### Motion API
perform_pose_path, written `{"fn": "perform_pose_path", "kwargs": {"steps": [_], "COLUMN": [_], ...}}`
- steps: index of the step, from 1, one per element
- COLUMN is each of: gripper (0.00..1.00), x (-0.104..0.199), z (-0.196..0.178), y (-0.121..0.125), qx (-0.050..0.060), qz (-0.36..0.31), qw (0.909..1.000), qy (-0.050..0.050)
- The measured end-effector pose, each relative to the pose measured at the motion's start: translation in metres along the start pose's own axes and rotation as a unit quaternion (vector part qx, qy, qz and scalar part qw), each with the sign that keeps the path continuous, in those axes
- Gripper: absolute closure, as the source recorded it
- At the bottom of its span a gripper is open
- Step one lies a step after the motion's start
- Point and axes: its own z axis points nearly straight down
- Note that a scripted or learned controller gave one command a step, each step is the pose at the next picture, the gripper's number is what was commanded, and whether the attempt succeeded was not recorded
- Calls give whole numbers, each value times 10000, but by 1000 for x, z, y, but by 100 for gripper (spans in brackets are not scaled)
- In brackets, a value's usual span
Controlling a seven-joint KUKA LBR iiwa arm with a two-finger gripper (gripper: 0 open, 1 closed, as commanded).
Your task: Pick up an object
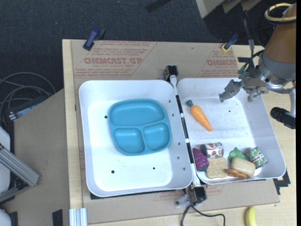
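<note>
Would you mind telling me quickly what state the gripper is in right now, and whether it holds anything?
Gripper: above the far part of the right bin, nothing seen between its fingers; open or shut cannot be told.

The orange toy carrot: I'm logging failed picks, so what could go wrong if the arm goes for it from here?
1. The orange toy carrot lies slanted in the right white bin; a badly aligned tool might nudge or roll it.
2. The tool hovers near the bin's far rim, apart from the carrot, so a straight descent would likely miss it.
</note>
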Motion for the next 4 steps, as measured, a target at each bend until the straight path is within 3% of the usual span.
{"fn": "perform_pose_path", "kwargs": {"steps": [1, 2, 3, 4], "gripper": [0, 0, 0, 0], "x": [39, 46, 38, 40], "z": [70, 136, 136, 136], "y": [9, 14, 4, 13], "qx": [10, 10, 9, -8], "qz": [-3, 2, 4, 2], "qw": [10000, 10000, 10000, 10000], "qy": [5, 3, 3, -2]}}
